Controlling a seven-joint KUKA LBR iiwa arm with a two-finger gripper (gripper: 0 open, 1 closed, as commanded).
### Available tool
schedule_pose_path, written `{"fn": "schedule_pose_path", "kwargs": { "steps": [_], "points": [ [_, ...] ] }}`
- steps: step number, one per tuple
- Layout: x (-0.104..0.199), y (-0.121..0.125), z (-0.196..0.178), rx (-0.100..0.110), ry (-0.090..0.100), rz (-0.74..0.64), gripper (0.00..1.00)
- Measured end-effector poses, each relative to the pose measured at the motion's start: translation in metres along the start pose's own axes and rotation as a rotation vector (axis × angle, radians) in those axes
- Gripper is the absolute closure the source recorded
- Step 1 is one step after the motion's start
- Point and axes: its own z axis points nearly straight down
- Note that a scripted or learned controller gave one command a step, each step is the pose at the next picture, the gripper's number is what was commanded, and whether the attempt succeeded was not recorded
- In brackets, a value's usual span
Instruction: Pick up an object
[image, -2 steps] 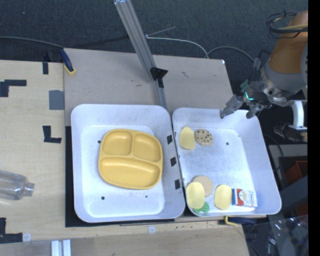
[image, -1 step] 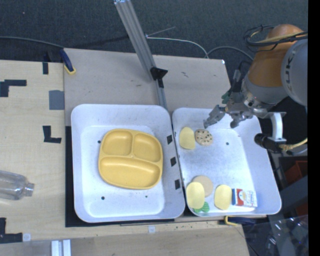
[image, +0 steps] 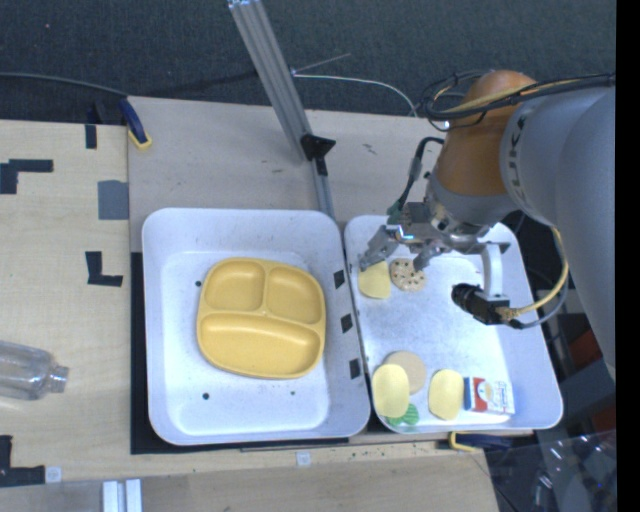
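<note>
A: Where does the gripper (image: 402, 252) stand right now?

B: Low over the far end of the right-hand bin (image: 530, 300), with the grey arm (image: 560, 150) reaching in from the right; its two fingers are spread apart, one slanting toward the bin's left wall, the other coming down just beside the cookie (image: 405, 273); nothing sits between them that I would call gripped.

A: So what is the likely target?

B: My judgement is either the cookie, a round speckled biscuit, or the pale yellow piece (image: 375, 283) touching its left side; both lie just below the fingertips, on the near side of the claw, so the closing move turns on dropping slightly toward the viewer rather than sideways; the yellow piece is roughly round, with no long axis worth aligning to.

A: And the rest of that bin?

B: At the near end, well apart from the claw: a tan disc (image: 407, 364), a yellow oval piece (image: 391, 385) over something green (image: 405, 417), another yellow piece (image: 446, 394), and a small carton (image: 488, 396) with red and blue print; a black fitting with a yellow cable (image: 485, 304) hangs over the middle.

A: The left-hand bin (image: 165, 300)?

B: It holds a yellow divided plate (image: 262, 317), far from the claw; a clear bottle (image: 25, 370) lies on the bench outside.
</note>
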Motion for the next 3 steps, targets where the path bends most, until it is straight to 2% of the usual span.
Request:
{"fn": "schedule_pose_path", "kwargs": {
  "steps": [1,2,3],
  "points": [
    [-0.085,-0.116,-0.067,-0.004,-0.004,0.013,0.00],
    [-0.081,-0.114,-0.065,-0.003,-0.001,0.006,0.00],
    [0.008,-0.114,-0.080,-0.005,0.001,-0.003,0.00]
  ]
}}
